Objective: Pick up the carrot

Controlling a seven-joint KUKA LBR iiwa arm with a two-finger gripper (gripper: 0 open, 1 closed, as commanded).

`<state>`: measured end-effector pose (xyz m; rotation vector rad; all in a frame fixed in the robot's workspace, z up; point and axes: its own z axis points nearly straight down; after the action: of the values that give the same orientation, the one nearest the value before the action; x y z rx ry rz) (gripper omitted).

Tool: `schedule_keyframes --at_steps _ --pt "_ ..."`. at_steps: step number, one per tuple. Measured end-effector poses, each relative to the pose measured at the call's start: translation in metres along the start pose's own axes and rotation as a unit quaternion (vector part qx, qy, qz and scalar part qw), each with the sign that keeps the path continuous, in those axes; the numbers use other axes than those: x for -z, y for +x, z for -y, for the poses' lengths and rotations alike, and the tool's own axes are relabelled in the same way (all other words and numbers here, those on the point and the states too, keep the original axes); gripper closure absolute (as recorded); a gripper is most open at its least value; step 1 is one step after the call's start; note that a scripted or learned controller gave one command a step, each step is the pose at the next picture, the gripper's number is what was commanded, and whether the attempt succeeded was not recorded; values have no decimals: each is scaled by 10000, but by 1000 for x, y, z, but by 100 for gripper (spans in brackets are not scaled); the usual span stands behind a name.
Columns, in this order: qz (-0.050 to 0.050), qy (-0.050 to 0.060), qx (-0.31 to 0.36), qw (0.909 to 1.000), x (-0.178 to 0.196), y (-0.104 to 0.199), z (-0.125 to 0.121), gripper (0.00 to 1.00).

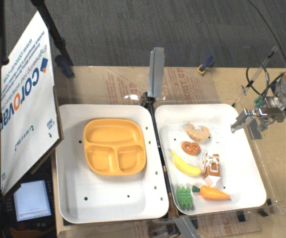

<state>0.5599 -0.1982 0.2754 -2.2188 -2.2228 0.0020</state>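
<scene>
Carrot [214, 193] lies near right corner of right bin [242, 182], green toy [184, 197] just left, banana [186, 165] farther. Gripper [248, 124] over bin's right rim, well apart; finger gap cannot tell. Bare floor between.

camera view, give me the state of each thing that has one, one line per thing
carrot: lying flat near the front edge of the right bin, not gripped
banana: lying flat, mid bin
green toy: lying left of the carrot
pretzel: lying flat
croissant: lying flat
boxed snack: lying beside the banana
orange tray: upright in the left bin
gripper: over the right bin's right rim, apart from the carrot
</scene>
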Motion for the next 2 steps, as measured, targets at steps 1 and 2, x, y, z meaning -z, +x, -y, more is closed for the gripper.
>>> schedule_keyframes --at_steps 1,2 --pt "3 -57 -11 10000 -158 -5 2 0" --pt "-14 10 419 9991 -160 34 70 0"
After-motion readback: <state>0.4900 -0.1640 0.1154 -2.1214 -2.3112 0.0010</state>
